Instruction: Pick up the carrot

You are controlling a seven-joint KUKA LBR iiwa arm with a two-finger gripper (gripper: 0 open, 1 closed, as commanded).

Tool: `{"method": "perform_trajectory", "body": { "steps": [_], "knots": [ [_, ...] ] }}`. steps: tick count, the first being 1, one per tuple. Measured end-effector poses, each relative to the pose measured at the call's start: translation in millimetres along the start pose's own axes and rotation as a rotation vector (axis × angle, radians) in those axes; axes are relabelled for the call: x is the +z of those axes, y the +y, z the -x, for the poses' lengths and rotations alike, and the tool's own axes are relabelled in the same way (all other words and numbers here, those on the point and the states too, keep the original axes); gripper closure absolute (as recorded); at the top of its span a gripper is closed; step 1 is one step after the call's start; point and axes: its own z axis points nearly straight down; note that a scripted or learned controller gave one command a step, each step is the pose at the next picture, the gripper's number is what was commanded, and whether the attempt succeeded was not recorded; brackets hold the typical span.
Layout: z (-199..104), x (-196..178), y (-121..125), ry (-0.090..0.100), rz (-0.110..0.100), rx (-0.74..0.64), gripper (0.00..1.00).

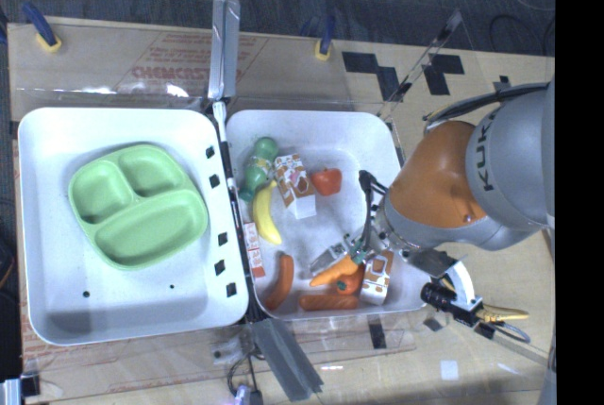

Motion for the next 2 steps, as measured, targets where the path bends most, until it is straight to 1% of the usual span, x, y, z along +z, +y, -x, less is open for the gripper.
{"method": "perform_trajectory", "body": {
  "steps": [1,2],
  "knots": [
    [0,-10,1,-0.001,0.002,-0.005,1.00],
    [-24,-105,33,-0.001,0.000,0.055,1.00]
  ]
}}
